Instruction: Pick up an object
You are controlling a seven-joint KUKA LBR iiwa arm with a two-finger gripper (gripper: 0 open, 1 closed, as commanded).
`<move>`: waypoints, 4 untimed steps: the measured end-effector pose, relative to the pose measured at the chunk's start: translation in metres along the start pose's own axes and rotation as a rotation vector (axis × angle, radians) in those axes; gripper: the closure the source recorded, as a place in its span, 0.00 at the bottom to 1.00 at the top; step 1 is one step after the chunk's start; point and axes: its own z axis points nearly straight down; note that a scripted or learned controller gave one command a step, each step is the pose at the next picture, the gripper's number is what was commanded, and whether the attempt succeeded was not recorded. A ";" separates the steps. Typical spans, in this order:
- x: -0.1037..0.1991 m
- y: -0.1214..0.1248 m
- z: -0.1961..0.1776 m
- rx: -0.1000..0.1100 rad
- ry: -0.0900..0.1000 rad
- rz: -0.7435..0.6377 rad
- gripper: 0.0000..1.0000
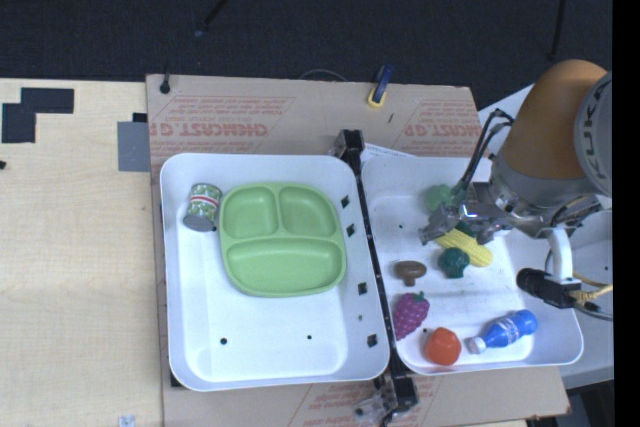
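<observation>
In the right bin, my gripper hangs low, just above the left end of a yellow corn cob. A dark green broccoli piece lies right beside the corn. A light green toy sits just behind the gripper, partly hidden by it. Nearer the front are a brown mushroom, a purple grape bunch, a red tomato and a blue bottle. Nothing can be seen held in the gripper.
The left bin holds a green divided plate and a small green-labelled can at its back left. A black ridge separates the bins. Brown cardboard lies under both.
</observation>
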 end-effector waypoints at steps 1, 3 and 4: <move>-0.005 0.001 0.062 -0.001 0.000 0.001 0.00; -0.005 0.001 0.069 -0.004 0.000 0.008 1.00; -0.009 0.009 0.011 -0.010 -0.002 0.000 1.00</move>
